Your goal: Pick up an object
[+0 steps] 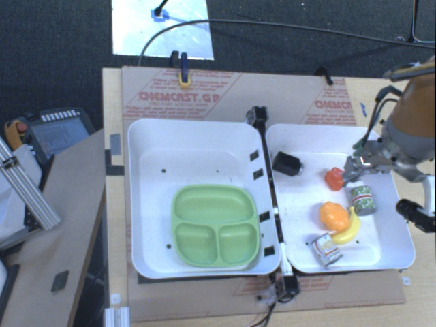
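1. Hand [355, 169] low over the right bin [392, 264], reaching in from the right; grey wrist and orange band behind it. Whether it is open or closed: cannot tell.
2. Red object [334, 178] lies just left of the hand, touching or nearly so; not seen between the fingers.
3. Small can [362, 199] with a green-patterned label sits just below the hand, tilted.
4. Orange fruit [333, 215] lies further down and left of the hand; the banana [348, 229] curves against its right side, touching it.
5. Crumpled packet [328, 248] sits below the banana, near the bin's front edge.
6. Black block [287, 163] lies well to the left of the hand, near the divide between the bins.
7. Left bin [143, 182] is beyond that, far from the hand; a green tray [215, 225] with three compartments rests flat in its front half.
8. Both bins sit on a cardboard sheet [204, 94] on the bench.
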### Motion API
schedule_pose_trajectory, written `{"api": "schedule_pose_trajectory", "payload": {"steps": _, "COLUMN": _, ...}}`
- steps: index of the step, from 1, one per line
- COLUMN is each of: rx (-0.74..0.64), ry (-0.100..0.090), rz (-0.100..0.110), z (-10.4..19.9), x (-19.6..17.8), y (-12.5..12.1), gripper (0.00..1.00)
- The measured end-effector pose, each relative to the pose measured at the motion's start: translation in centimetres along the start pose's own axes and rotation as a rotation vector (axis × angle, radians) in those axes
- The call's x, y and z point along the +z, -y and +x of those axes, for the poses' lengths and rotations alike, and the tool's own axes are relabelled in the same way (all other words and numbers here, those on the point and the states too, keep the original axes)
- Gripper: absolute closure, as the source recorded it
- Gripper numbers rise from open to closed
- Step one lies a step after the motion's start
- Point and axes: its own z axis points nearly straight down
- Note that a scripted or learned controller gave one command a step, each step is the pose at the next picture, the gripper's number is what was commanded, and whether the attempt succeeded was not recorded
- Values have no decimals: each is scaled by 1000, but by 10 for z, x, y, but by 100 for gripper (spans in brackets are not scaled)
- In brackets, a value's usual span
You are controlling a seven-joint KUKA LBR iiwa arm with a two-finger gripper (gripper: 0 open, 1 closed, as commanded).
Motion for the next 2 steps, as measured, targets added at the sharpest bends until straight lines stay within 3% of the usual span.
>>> {"api": "schedule_pose_trajectory", "payload": {"steps": 2, "rx": -6, "ry": -2, "rz": -1, "z": 113, "x": -6, "y": -47, "gripper": 100}}
